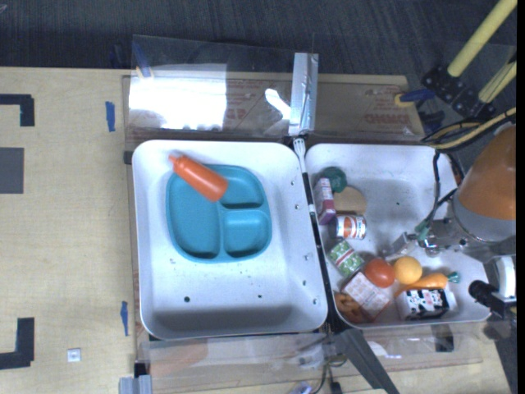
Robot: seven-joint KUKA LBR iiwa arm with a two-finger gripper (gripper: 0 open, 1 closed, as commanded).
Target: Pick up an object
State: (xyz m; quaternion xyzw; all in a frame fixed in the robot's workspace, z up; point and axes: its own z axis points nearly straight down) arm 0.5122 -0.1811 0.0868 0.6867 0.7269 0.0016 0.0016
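At frame right, the grey arm [484, 212] is hanging over the cluttered right bin [385, 167], its claw's state impossible to tell; an orange carrot [198, 177] is resting across the blue tray [217, 216].

left bin [156, 245]: blue divided tray [215, 232] | clear panel [213, 97] behind bins | black marks [20, 109] on bench

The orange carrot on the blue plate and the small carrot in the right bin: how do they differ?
The orange carrot is larger and thicker; the small carrot is slimmer and shorter. The first lies on the blue plate in the left bin, slanting down to the right; the second lies almost level in the right bin, crowded among other items, next to a yellow ball. Both are orange toy carrots.
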